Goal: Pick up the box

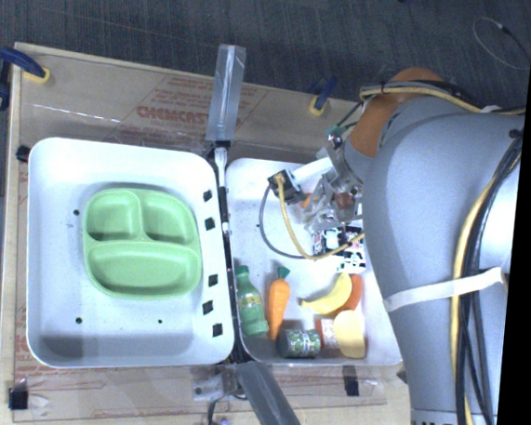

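Observation:
In the right bin (248,196) the gripper (328,224) hangs low over the bin's upper right part, under the grey arm (433,223) with its orange band (377,124). Cables loop around the wrist and hide the fingertips. A small white thing with black marks, possibly the box (353,256), lies just below and right of the gripper, partly covered by the arm. Whether the gripper touches it is not visible.
Along the right bin's lower edge lie a green bottle (251,306), a carrot (277,307), a banana (330,295), a dark can (301,343) and a yellow-orange piece (351,335). A green divided plate (141,242) sits in the left bin (55,168).

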Tool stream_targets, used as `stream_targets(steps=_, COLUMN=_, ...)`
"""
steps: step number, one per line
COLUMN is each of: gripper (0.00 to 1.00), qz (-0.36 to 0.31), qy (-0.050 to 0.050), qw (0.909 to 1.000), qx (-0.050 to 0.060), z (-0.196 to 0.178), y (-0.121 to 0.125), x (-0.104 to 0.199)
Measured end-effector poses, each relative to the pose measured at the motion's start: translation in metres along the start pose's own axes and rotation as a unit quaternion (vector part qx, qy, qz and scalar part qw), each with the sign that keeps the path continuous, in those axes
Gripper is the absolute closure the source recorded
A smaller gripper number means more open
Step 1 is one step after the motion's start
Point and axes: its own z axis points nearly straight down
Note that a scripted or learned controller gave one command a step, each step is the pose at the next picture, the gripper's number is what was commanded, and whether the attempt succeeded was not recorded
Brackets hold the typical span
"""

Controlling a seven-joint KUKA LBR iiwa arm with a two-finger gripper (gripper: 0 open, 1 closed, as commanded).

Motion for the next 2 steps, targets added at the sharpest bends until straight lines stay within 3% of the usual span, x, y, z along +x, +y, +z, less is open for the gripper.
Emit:
stream_targets(steps=1, gripper=1.00, qz=-0.001, qy=0.000, qw=1.0000, qx=-0.005, z=-0.085, y=-0.057, x=-0.044)
stream_targets(steps=2, gripper=1.00, qz=0.009, qy=0.001, qw=0.9999, qx=-0.006, z=-0.158, y=-0.137, x=-0.011)
